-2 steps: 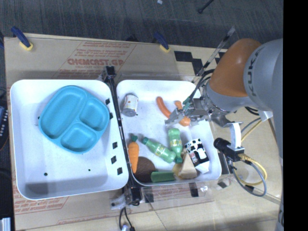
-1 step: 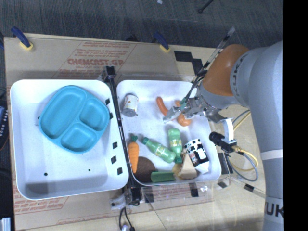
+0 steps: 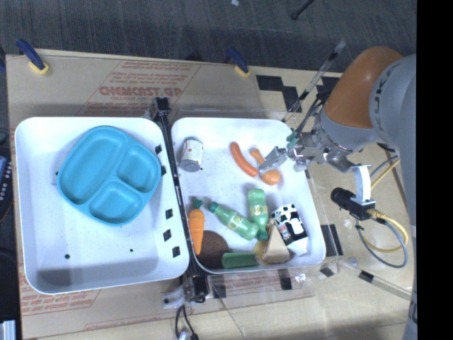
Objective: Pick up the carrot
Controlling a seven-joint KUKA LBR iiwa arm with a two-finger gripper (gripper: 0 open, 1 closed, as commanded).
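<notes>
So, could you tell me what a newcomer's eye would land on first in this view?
Probably the bright blue divided plate lying in the left bin. Next, the clutter in the right bin: the carrot by its left wall, green bottles beside it. Then the grey arm's orange band at right, its end effector over the bin's upper right.

I've got one cam, fixed above the bench, looking down at a slant. Both white bins sit in frame side by side: left bin (image 3: 28, 211) w/ the blue tray (image 3: 110, 174), right bin (image 3: 226, 127) w/ the clutter. Far enough back to take in the cardboard sheet (image 3: 141, 83) under them and dark floor (image 3: 141, 13) along the top. Arm (image 3: 368, 98) enters from the right edge. No 2nd view, so no overlap.
</notes>
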